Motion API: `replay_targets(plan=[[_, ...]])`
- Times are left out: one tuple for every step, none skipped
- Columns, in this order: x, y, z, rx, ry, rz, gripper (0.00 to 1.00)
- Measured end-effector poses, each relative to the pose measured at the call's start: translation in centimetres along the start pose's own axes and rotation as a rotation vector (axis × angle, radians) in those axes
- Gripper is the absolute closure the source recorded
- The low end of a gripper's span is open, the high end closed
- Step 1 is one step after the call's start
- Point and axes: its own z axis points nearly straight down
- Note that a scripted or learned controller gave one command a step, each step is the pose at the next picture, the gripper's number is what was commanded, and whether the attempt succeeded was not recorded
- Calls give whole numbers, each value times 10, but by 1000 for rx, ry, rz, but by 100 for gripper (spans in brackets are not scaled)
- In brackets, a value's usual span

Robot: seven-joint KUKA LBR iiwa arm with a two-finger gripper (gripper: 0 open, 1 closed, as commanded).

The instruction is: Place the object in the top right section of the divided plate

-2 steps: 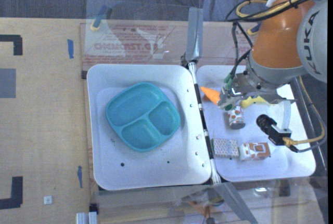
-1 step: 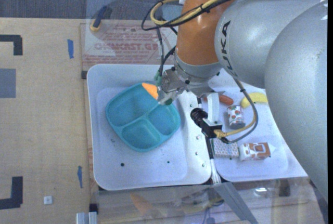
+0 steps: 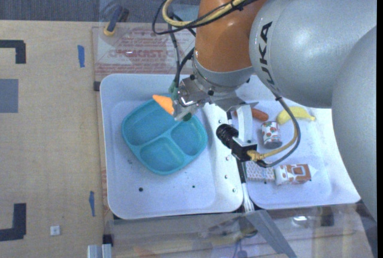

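A blue divided plate (image 3: pixel 161 138) lies in the left white bin (image 3: pixel 119 191). Over the plate's upper right rim hangs a small orange carrot-shaped object (image 3: pixel 161 102), its pointed end toward the left. My gripper (image 3: pixel 181 108) reaches down from the orange-banded wrist right beside it and is shut on the object's right end. The gripper's greenish tips sit just above the plate's top right section. The wrist hides the plate's far right edge.
The right bin (image 3: pixel 335 191) holds a yellow banana (image 3: pixel 297 113), a small red-orange piece (image 3: pixel 259 113), a red-and-white can (image 3: pixel 270 134), a small carton (image 3: pixel 293 173) and a patterned box (image 3: pixel 257 173). The arm's grey body covers the upper right.
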Motion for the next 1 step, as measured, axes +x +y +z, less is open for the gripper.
replay_targets(plan=[[25, -55, -26, 8, 0, 293, 100]])
